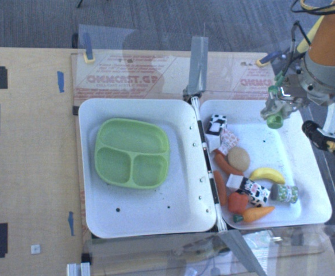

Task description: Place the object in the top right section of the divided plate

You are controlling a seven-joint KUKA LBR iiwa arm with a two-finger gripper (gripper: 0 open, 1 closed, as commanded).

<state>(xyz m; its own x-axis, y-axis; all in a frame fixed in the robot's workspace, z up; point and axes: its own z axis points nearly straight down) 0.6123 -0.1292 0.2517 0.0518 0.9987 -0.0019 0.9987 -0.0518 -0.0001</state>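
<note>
You're looking down on a wooden bench [29, 171] bearing two white bins. Nearest you, the right bin [305, 154] holds a heap of toy food: carrots, a potato, a banana [268, 175], cow-patterned blocks. The left bin [178, 211] holds the green divided plate [133, 153], all sections bare. Farther back, the gripper [275, 115] hangs over the right bin's far side with a small green object [274, 120] at its tips; whether it's truly pinched, you can't tell. The plate's top right section lies well to the gripper's left.
</note>
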